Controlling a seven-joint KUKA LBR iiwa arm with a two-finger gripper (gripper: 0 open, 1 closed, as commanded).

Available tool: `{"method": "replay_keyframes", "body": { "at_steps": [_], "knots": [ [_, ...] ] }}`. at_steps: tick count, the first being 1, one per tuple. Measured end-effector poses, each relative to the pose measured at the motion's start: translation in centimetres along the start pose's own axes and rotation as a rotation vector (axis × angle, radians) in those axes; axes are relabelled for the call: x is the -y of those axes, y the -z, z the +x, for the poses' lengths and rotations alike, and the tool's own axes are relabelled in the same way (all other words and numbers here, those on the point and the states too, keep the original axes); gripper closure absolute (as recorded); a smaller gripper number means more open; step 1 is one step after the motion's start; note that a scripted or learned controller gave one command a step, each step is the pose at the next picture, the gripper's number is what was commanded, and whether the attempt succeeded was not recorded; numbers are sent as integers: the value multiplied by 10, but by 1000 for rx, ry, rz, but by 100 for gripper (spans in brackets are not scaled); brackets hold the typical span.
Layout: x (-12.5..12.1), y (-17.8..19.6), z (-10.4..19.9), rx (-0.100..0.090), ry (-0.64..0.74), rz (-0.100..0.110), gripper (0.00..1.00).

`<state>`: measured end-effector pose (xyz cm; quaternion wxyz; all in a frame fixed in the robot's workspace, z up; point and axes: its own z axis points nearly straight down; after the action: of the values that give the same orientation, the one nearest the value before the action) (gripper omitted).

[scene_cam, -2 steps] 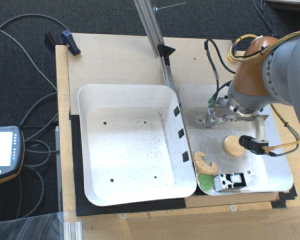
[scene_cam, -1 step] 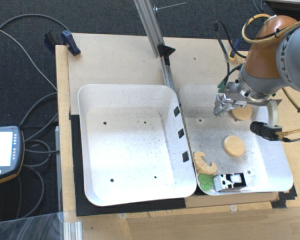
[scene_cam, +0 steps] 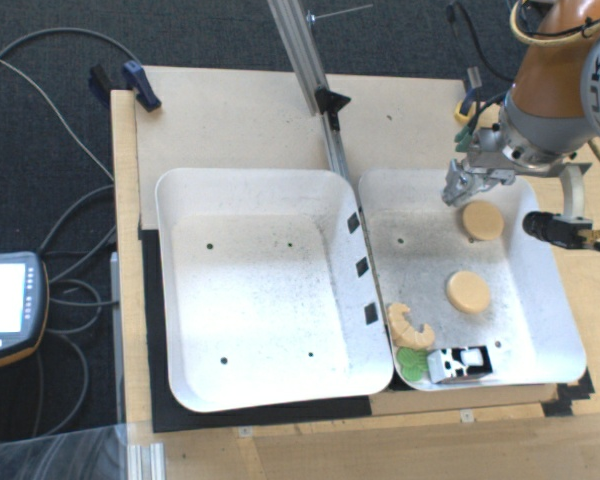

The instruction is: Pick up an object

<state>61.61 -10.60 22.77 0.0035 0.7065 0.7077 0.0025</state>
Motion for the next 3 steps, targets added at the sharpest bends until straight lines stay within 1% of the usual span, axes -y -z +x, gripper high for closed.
{"method": "replay_keyframes", "body": {
  "at_steps": [1,2,3],
  "knots": [
    [-2,55,0,0,0,0,100],
    [29,54,42,-4,2,11,100],
    [55,31,89,-5,3,14,100]
  ]
}}
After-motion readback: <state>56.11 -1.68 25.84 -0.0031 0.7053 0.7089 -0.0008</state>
